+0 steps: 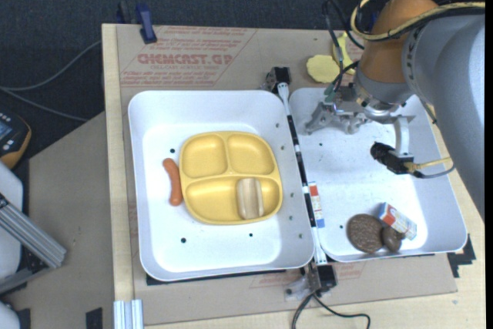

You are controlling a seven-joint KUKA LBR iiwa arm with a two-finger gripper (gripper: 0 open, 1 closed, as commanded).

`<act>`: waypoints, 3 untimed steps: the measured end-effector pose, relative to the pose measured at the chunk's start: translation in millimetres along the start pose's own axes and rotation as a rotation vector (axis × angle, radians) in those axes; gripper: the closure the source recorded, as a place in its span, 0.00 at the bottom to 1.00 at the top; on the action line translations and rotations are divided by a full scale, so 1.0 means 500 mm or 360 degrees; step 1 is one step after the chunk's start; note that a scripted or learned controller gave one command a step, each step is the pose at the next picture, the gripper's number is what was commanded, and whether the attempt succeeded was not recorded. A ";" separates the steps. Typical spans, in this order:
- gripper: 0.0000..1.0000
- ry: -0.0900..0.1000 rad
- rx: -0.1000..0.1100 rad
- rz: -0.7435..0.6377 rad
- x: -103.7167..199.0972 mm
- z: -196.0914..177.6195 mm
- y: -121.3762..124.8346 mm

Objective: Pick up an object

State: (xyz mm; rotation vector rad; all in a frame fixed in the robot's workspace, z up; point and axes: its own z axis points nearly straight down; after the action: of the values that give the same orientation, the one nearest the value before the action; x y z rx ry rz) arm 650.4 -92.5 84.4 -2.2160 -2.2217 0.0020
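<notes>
The metal claw point(337, 118) hangs low over the far end of the right bin point(431, 243), and how far it is open I cannot tell. Toward the near edge from it lie a round brown cookie point(365, 233) and a small printed packet point(397, 220); well to its left sits a glossy yellow divided plate point(223, 166)

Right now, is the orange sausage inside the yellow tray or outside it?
Outside. The orange sausage lies on the left bin floor, beside the yellow tray's left edge.

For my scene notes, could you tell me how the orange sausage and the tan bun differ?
The orange sausage is thin and bright orange; the tan bun is thicker and pale brown. The sausage lies on the left bin's floor against the yellow tray's left edge; the bun sits in the tray's lower right compartment. Both lie lengthwise, roughly upright in the camera view.
</notes>
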 end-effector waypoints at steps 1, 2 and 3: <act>0.00 -0.0004 -0.0010 0.0002 -0.016 -0.001 0.034; 1.00 -0.0004 -0.0014 0.0000 -0.015 -0.023 0.034; 1.00 0.0003 -0.0024 -0.0014 0.189 -0.215 0.021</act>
State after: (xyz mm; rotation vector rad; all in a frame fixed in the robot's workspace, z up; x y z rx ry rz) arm 661.2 2.0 192.2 -2.2127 -2.2379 -0.0169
